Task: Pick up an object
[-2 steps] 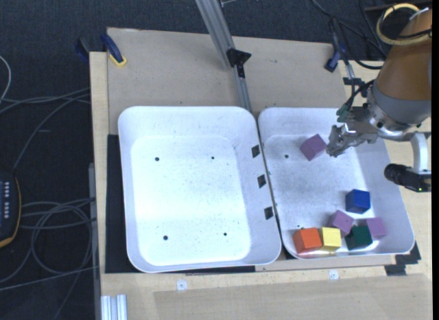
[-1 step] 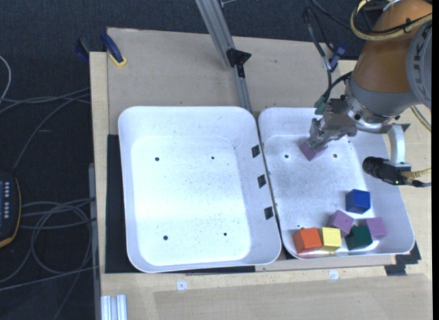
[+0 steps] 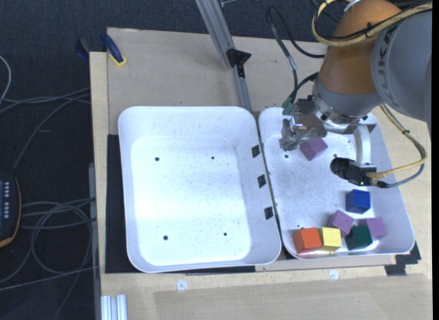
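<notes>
My gripper (image 3: pixel 293 135) hangs over the upper left part of the right bin (image 3: pixel 288 195), below the grey arm with its orange band. A purple block (image 3: pixel 314 148) lies just to the gripper's lower right, close beside it; whether they touch is unclear. Lower in the same bin sit a blue block (image 3: pixel 357 200), a purple block (image 3: pixel 341 220), a mauve block (image 3: pixel 376 227), a dark green block (image 3: pixel 358 237), a yellow block (image 3: pixel 331 237) and an orange block (image 3: pixel 309 240), clustered near the front right corner.
The left bin (image 3: pixel 137 133) stands beside the right one, with black clips (image 3: pixel 261 180) along the shared rim. A slanted metal pole (image 3: pixel 223 37) crosses the bench behind the bins. A black part with a yellow cable (image 3: pixel 350 169) hangs off the wrist.
</notes>
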